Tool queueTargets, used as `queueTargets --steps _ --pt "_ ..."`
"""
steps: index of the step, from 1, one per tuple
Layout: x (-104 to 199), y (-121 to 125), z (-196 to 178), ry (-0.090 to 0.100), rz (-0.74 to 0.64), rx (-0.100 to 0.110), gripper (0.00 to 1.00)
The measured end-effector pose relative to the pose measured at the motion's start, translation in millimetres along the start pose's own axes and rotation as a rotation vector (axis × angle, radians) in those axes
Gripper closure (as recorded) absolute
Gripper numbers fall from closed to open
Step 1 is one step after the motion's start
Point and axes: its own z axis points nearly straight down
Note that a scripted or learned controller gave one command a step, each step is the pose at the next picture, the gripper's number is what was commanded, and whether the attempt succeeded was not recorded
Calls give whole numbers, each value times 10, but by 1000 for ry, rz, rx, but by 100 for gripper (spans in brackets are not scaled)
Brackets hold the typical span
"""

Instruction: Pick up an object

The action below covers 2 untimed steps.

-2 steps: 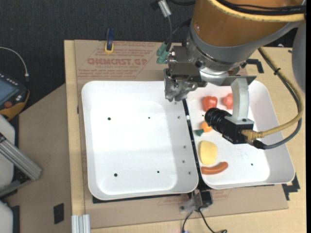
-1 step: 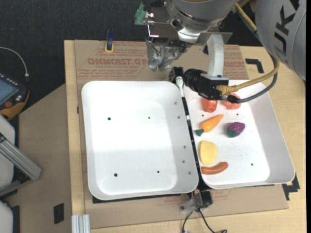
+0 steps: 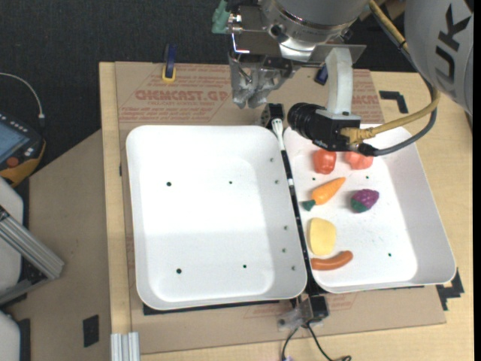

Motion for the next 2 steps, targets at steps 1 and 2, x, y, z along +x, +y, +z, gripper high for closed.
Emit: queueTargets --steps 1,2 --pt "8 4 -102 1 -1 -2 100" --pt "15 8 -206 1 -2 -5 100"
